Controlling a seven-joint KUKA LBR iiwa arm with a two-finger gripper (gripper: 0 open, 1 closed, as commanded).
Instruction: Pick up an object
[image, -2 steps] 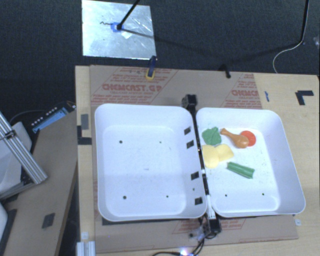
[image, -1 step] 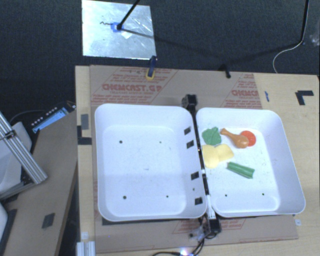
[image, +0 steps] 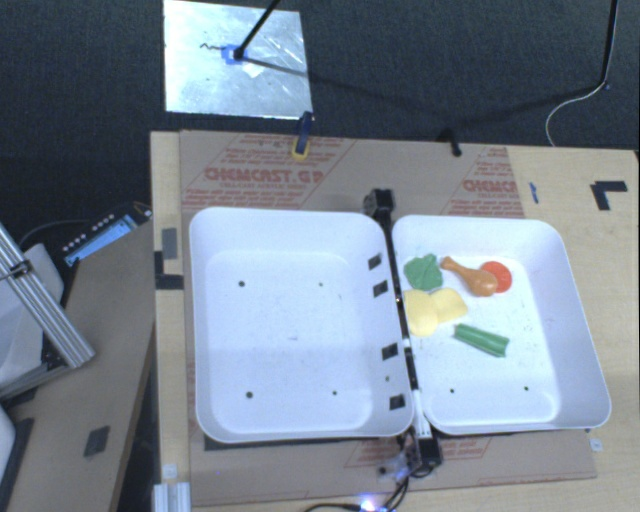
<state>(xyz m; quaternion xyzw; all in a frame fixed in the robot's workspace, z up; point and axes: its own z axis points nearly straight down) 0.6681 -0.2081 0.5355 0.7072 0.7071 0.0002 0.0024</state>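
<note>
Objects for picking lay together in the right bin (image: 560, 300), all in its far-left part. Five pieces were noted.

- Green leafy piece (image: 423, 271): nearest the bin's left wall, toward the far-left corner.
- Orange drumstick-shaped piece (image: 468, 274): just beside the leafy piece, its thin end pointing at it and its thick end against the red one.
- Red round piece (image: 499, 275): touching the drumstick's thick end, farthest of the group from the left wall.
- Pale yellow piece (image: 433, 311): against the left wall, on the near side of the leafy piece and touching or almost touching it; could not tell which.
- Green stick (image: 481, 340): lying flat at a slant, nearer the bin's middle, just beside the yellow piece but apart from it.

The near half of the right bin's floor showed small dark dots.

Left bin (image: 290, 320): white floor with a few small dark dots. Black clips (image: 381, 289) ran down the seam where the two bins met.

Both bins sat on a brown sheet (image: 330, 170) printed with red lettering. A yellow and blue clamp (image: 301, 146) gripped its far edge. Beyond that edge lay a silvery sheet (image: 235, 60) on dark floor.

Gripper state: could not tell.
</note>
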